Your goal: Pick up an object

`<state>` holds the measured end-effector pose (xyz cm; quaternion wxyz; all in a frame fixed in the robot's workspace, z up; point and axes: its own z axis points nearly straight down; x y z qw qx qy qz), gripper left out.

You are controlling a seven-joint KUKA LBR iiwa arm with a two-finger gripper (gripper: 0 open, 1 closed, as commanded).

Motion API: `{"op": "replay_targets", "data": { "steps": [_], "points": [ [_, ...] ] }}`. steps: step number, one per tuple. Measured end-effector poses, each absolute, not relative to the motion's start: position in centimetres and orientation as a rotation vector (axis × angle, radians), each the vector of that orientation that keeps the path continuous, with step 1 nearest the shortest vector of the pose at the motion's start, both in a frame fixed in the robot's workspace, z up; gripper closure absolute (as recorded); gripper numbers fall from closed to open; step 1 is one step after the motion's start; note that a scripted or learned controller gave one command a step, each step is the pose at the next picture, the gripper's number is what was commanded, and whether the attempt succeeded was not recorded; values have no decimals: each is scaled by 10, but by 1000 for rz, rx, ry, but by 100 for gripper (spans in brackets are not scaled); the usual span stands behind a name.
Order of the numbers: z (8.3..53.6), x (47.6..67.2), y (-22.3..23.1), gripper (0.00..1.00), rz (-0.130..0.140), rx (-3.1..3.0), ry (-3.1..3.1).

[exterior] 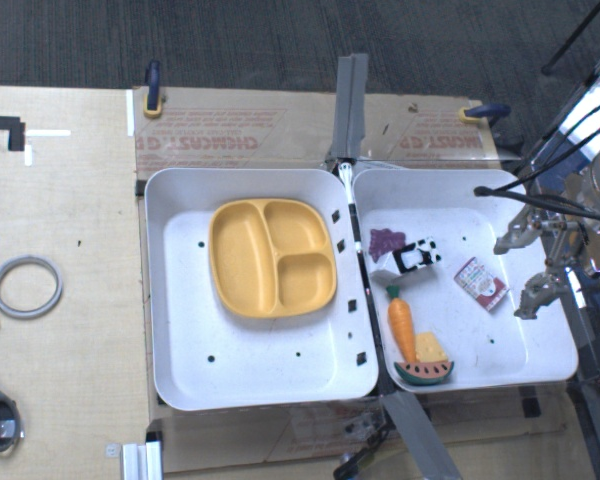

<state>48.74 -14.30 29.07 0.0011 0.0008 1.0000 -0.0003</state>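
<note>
Camera view puts my gripper [540, 268] spread open, grasping nothing, over the right bin's [540, 368] right side. Nearest is the red packet [480, 283] (lying flat), just to its left, long axis slanting down-right.

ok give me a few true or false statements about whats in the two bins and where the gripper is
1. The yellow divided plate lies in the left bin. True.
2. The toy carrot lies on the plate. False: it lies in the right bin.
3. The gripper hangs over the right bin's right side. True.
4. The gripper holds the red packet. False: the packet lies on the bin floor, apart from it.
5. The watermelon slice sits near the carrot's tip. True.
</note>
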Motion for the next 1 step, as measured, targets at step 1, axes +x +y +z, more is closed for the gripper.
{"op": "replay_targets", "data": {
  "steps": [1],
  "points": [
    [191, 500, -127, 0, 0, 468, 3107]
  ]
}}
